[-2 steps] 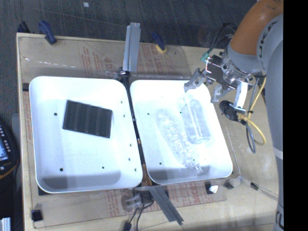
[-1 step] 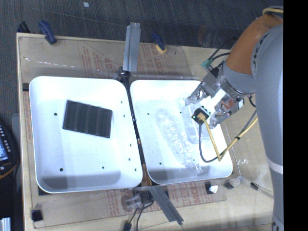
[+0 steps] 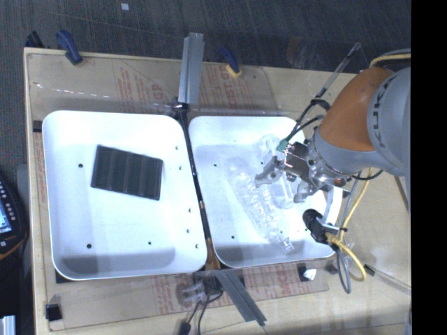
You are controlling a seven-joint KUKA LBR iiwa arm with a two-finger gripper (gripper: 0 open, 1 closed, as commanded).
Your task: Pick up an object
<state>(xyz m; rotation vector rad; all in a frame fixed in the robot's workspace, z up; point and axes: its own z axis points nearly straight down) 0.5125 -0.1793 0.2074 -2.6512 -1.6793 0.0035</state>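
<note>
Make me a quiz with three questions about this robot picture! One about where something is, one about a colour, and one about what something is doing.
1. Where does the dark ribbed slab lie?
A. In the left bin
B. In the right bin
C. On the floor

2. What colour is the band above the arm's wrist?
A. Green
B. Orange
C. Purple

3. What is the gripper doing?
A. Resting on the dark slab
B. Parked outside both bins
C. Reaching down over clear crinkly plastic things

Answers:
1. A: the slab lies flat on the floor of the left bin, a little askew.
2. B: the orange band sits just behind the wrist.
3. C: the gripper hangs above the right bin, over the clear plastic things piled there. Whether it holds any cannot be told.
</note>
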